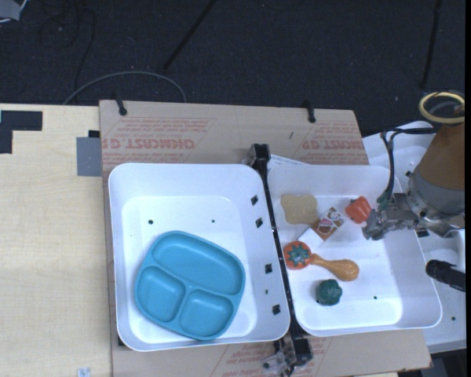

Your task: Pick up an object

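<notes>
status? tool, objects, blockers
Tool low at right bin's right side, nothing seen held. Orange piece beside it; tan pad, rattle, teal ball loose. Blue tray in left bin. No blockers.

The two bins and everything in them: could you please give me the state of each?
Left bin: holds the plate.
Blue divided plate: lying flat, upright.
Right bin: holds small items.
Tan sponge: flat.
Orange block: beside the end effector.
Maraca: on its side.
Teal ball: resting alone.
</notes>
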Controlling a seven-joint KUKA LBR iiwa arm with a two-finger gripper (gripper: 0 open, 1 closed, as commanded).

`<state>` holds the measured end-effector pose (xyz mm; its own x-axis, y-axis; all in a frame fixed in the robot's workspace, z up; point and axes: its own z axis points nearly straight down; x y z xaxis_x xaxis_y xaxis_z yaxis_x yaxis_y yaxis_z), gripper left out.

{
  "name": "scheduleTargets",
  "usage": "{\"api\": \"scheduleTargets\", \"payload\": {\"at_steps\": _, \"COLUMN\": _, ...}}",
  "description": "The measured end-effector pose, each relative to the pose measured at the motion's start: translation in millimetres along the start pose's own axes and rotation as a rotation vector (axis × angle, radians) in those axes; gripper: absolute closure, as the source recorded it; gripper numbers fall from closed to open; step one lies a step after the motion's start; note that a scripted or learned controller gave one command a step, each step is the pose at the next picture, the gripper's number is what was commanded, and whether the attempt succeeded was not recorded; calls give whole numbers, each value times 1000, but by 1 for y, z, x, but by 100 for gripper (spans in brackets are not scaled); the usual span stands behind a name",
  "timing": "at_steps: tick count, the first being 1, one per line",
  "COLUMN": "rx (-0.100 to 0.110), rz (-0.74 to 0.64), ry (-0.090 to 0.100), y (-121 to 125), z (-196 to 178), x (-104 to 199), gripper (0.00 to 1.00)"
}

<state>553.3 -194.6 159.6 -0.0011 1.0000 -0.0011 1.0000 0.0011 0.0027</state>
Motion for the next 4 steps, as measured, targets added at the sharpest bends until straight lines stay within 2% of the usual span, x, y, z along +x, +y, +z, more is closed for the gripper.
{"api": "scheduleTargets", "payload": {"at_steps": 1, "rx": -1, "rz": -1, "ry": 0, "y": 1, "z": -53, "x": -1, "gripper": 100}}
{"api": "scheduleTargets", "payload": {"at_steps": 2, "rx": 5, "rz": -4, "ry": 4, "y": 14, "z": -45, "x": 52, "gripper": 100}}
{"api": "scheduleTargets", "payload": {"at_steps": 4, "rx": 4, "rz": -3, "ry": 3, "y": 27, "z": -65, "x": 149, "gripper": 100}}
